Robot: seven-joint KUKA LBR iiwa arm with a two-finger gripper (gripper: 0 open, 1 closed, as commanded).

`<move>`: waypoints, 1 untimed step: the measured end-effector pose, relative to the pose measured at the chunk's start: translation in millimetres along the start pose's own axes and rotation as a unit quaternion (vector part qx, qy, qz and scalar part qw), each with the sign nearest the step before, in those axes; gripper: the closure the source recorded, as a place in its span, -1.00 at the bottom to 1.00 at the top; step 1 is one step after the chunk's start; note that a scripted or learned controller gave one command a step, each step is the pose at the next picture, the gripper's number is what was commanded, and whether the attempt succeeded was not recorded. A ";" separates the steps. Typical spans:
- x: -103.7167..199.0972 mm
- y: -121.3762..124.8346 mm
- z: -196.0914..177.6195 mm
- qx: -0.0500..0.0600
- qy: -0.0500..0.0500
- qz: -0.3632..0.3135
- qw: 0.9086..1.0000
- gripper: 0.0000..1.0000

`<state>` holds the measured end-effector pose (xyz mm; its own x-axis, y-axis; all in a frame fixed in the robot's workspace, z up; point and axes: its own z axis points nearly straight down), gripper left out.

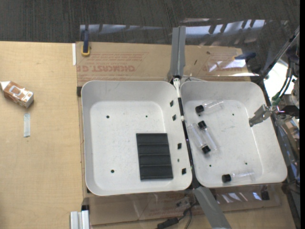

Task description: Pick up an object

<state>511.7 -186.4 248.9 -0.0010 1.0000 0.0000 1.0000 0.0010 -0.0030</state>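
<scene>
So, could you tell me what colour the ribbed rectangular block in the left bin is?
Black, or very dark grey. The ribbed block shows best in the camera view, against the white left bin.

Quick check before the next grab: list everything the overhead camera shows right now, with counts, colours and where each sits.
White bins: 2, side by side; left bin, right bin.
Black ridged block: 1, flat in the left bin, lower middle.
Clear vials with black caps: 4, all in the right bin; one near the top, two along its left side, one near the bottom edge.
Small carton: 1, orange and white, on the bench at far left.
Pale strip: 1, on the bench below the carton.
Gripper: 1, grey, at the right bin's right rim, above the vials.
</scene>
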 end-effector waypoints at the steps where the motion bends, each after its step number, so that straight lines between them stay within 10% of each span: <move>1: -36.4 -25.1 -88.9 -0.001 -0.001 -0.035 0.999 -1.00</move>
<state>486.9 -222.8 337.8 -0.0712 0.9975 -0.0020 0.9975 0.0712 -0.0003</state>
